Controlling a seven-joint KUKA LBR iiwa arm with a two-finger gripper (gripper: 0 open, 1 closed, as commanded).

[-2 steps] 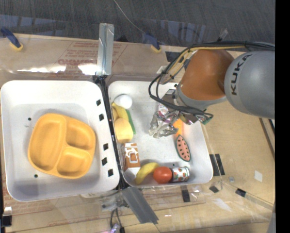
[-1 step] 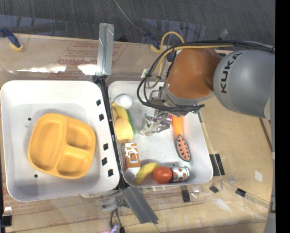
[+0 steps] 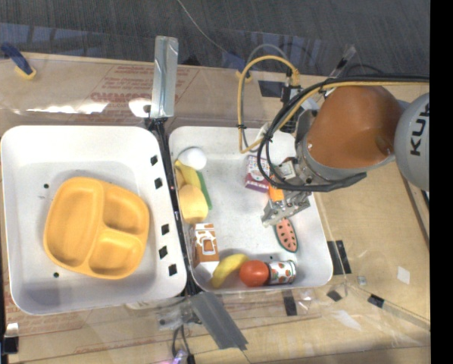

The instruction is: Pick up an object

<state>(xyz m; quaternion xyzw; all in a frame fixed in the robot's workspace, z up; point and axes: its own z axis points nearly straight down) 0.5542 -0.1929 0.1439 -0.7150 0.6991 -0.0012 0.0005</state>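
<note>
The claw [image 3: 281,211] is hovering in the right bin [image 3: 234,146], just above the watermelon slice [image 3: 287,236]; whether it is open, I cannot tell.

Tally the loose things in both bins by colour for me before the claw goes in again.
Yellow: 4, divided tray, two pieces by the divider, banana
Red: 3, tomato, can, watermelon slice
White: 1, ball
Orange-brown: 1, carton
Purple: 1, packet
Total: 10
</note>
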